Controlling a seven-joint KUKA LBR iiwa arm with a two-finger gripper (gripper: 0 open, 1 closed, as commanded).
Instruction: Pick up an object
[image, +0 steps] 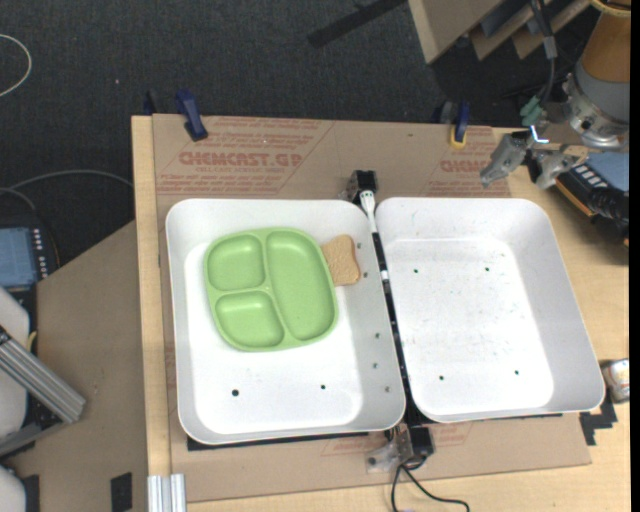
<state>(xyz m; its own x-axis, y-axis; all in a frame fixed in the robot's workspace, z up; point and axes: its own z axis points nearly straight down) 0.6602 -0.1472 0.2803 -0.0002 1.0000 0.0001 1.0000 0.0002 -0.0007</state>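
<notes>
A green divided plate (270, 289) lies in the left white bin (200, 400), toward its back. A tan, cracker-like piece (343, 260) rests against the plate's right rim. My gripper (522, 160) hangs at the upper right, above the bench just beyond the back edge of the right bin (520, 390). Its two grey fingers (500, 158) stand apart with nothing between them. It is far from the plate and the tan piece.
The bins sit side by side on a cardboard sheet (250, 150) held by blue clamps (190, 115). A black bracket (362, 185) sits at the seam between the bins at the back. Cables run below the front edge (410, 470).
</notes>
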